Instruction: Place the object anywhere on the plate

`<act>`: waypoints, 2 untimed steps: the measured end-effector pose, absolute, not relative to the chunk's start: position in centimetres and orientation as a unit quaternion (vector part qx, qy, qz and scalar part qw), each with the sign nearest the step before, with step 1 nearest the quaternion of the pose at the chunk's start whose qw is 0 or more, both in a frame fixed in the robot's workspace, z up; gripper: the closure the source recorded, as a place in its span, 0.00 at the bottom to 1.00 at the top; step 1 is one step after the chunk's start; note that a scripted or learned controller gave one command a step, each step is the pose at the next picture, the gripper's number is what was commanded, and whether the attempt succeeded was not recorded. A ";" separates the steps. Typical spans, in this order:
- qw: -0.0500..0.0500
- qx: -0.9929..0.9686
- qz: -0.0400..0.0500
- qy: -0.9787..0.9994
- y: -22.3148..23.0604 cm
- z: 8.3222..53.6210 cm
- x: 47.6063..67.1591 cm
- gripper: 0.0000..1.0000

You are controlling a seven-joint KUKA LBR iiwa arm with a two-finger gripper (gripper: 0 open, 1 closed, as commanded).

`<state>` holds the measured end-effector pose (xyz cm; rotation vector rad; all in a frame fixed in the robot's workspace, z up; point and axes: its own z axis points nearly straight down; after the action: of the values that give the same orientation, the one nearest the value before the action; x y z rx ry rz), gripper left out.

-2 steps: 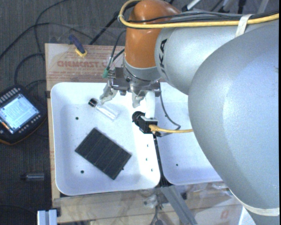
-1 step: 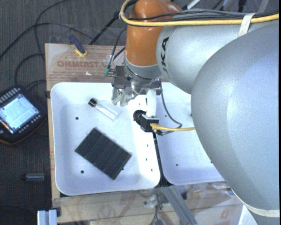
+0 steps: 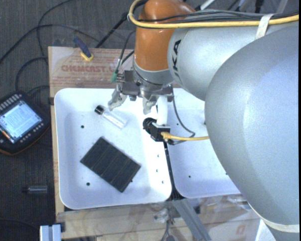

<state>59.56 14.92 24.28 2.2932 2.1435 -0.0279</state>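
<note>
At the far left, off the table, a handheld control pad [image 3: 15, 119] lies on the dark floor with its screen lit; it plays no part in the move.

In the left bin [image 3: 70, 195], a dark square plate [image 3: 111, 163] lies flat toward the near side, turned at an angle to the bin walls. Further back in the same bin a small clear tube with a black cap [image 3: 110, 115] lies on its side, apart from the plate and nothing between them. This tube looks to be the object to move.

Just right of and above the tube hangs the end effector [image 3: 133, 102], its two fingers spread and nothing between them; the left finger tip sits close to the capped end of the tube. The grey arm [image 3: 231, 84] fills the right side and covers much of the right bin [image 3: 200, 185].

The risks seem plain. The tube is round, smooth and see-through, so it may roll away when one finger touches it first, or slip out as the fingers close. The end effector stands off to one side of the tube, so a straight descent may miss or only clip the cap. A yellow cable [image 3: 188, 137] trails over the bin divider and may drag. A release from height may send the tube rolling off the flat plate.
</note>
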 end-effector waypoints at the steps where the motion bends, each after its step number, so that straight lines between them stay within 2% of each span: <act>1: 0.001 0.731 -0.009 0.683 14.9 24.3 59.6 0.00; 2: 0.001 0.730 -0.012 0.683 14.9 25.0 59.6 1.00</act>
<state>59.56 14.91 25.01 2.2920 2.1441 -0.0363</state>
